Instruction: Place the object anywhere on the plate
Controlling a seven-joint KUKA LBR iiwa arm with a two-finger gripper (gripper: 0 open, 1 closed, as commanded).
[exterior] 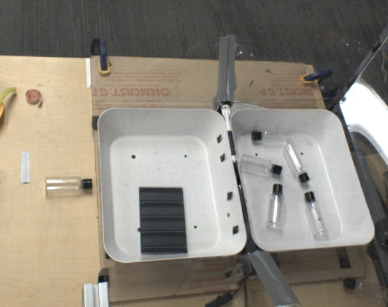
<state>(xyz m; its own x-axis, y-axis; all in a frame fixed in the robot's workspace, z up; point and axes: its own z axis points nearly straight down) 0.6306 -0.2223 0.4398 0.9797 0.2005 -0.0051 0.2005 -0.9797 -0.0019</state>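
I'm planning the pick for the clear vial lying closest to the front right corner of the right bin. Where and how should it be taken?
Take that vial across the middle of its clear body, coming straight down from above. It lies flat, its black cap toward the back, so the long sides are free. Its neighbour vial lies well apart, but the right bin's sloping wall is near; probably close the hand left to right.

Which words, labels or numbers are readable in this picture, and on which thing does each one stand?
"CHEMCAST GP": printed in red on the brown cardboard sheet behind the left bin, upside down and repeated in rows; the smaller lines are too blurred to read.
The same red print shows on the cardboard behind the right bin, too faint to read with certainty.
The vials carry no readable label.
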